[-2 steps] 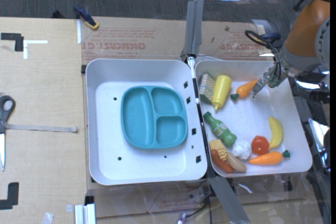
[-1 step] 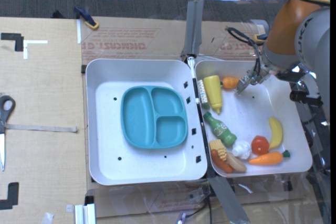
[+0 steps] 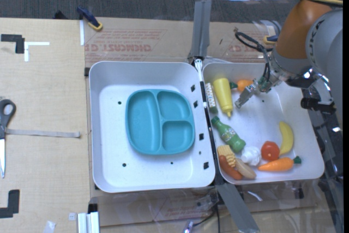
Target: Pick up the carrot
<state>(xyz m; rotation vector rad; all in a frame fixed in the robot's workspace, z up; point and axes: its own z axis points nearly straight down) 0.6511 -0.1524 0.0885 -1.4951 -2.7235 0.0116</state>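
Gripper over right bin, nr yellow bottle.
Finger state: can't tell; carrot lies well apart at bin's front.

Left bin: blue tray.
Right bin: carrot, tomato, banana, green bottle, yellow bottle.
Gripper: hanging beside yellow bottle, well apart from carrot.
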